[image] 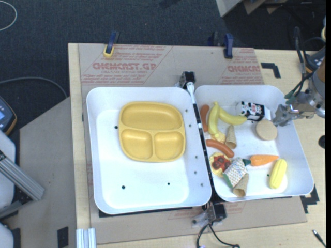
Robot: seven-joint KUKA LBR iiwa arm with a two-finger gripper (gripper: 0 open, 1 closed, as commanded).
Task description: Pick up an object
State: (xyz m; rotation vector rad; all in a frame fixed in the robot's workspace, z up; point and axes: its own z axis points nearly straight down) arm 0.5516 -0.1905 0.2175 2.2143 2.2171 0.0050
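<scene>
The right bin (297, 154) holds toy food: a banana (221, 117), a hot dog (219, 147), a carrot (262, 160), a corn cob (277, 173), a round beige bun (266, 131), a black-and-white cow-print item (251, 109), an ice-cream cone (230, 135) and a wrapped cone (237, 175). My gripper (282, 116) hangs at the bin's right rim, just up and right of the bun. I see nothing between its fingers.
The left bin (103, 164) carries a yellow three-compartment plate (152, 130). A black divider bar (199, 133) separates the bins. Blue and yellow clamps (109, 45) sit at the board's far edge. The arm enters from the right edge.
</scene>
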